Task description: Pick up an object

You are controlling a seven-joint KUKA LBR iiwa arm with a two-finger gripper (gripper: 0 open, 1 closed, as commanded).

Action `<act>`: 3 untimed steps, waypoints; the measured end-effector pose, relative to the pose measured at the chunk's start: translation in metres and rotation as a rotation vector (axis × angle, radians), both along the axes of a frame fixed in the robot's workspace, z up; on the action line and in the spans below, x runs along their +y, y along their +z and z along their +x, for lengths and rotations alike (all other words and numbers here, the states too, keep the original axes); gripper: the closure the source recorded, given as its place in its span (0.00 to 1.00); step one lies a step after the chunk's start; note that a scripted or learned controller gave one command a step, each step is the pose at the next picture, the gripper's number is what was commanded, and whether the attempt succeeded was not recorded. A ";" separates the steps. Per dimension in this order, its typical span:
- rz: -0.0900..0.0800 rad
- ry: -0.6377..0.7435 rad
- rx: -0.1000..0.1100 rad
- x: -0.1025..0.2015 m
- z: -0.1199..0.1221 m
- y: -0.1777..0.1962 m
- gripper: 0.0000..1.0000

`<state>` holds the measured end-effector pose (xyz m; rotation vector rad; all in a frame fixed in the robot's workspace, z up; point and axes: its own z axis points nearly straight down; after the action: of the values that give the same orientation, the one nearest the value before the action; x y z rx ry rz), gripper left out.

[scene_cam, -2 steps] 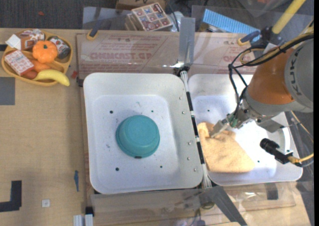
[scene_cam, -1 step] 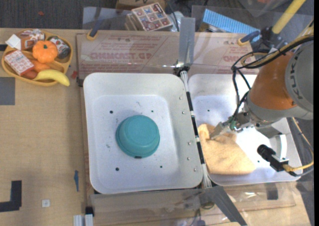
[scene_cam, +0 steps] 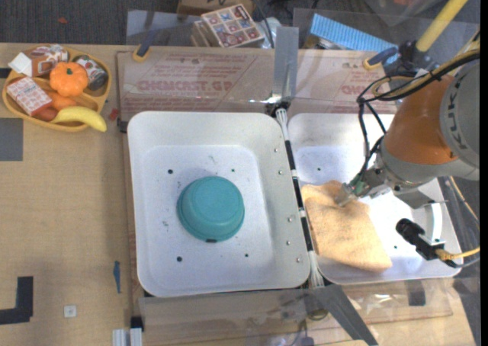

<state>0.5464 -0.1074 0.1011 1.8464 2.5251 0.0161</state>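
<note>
A tan cloth (scene_cam: 345, 232) lies in the right bin (scene_cam: 324, 154), against its left wall and front edge. My gripper (scene_cam: 348, 194) is down at the cloth's upper edge, touching or pinching the fabric there. A teal upside-down bowl (scene_cam: 211, 208) sits in the middle of the left bin (scene_cam: 152, 146), well apart from the gripper. The grey arm with its orange band (scene_cam: 418, 131) reaches in from the right over the right bin.
A yellow dish of toy food (scene_cam: 57, 89) sits on the bench at the far left. Cardboard (scene_cam: 198, 81) lies behind the bins. A black cable connector (scene_cam: 415, 236) hangs over the right bin's right side.
</note>
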 end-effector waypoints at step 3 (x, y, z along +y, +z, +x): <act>0.001 -0.111 0.006 0.006 0.004 -0.011 0.00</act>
<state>0.5501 -0.1015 0.0896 1.9861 2.4225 0.0107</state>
